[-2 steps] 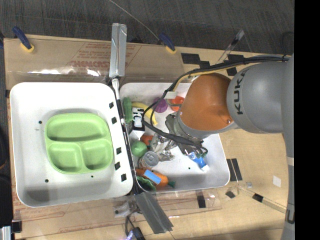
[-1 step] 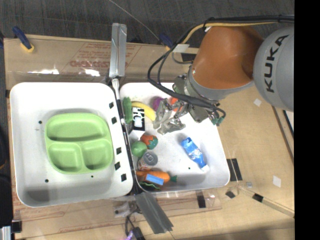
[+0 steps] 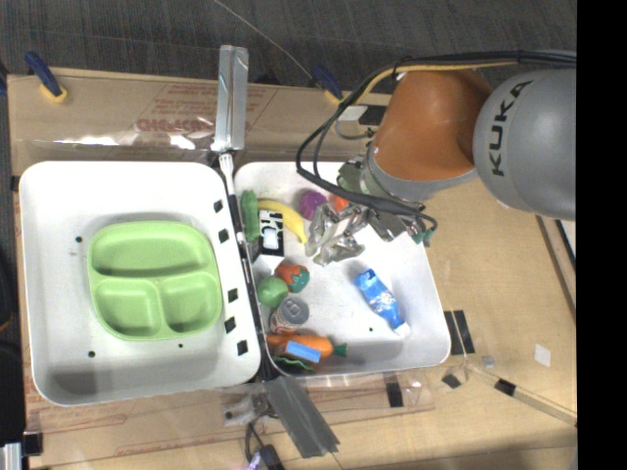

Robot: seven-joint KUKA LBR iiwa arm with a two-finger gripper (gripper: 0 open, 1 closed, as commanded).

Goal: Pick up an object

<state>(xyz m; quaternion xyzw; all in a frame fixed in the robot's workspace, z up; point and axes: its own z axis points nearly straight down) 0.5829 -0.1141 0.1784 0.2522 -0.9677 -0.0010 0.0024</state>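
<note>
Where the tool (image 3: 331,241) hangs, a blue packet (image 3: 380,301) lies near.

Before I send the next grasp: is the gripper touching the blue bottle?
Apart. In the camera view, the gripper sits up and left of the blue bottle, with bare white bin floor showing plainly between them.

The table (image 3: 509,292), a light wooden surface partly covered by brown cardboard sheeting (image 3: 127,106), carries two shallow white bins side by side, the left bin (image 3: 49,223) touching the right bin (image 3: 421,302) along a shared edge.
</note>
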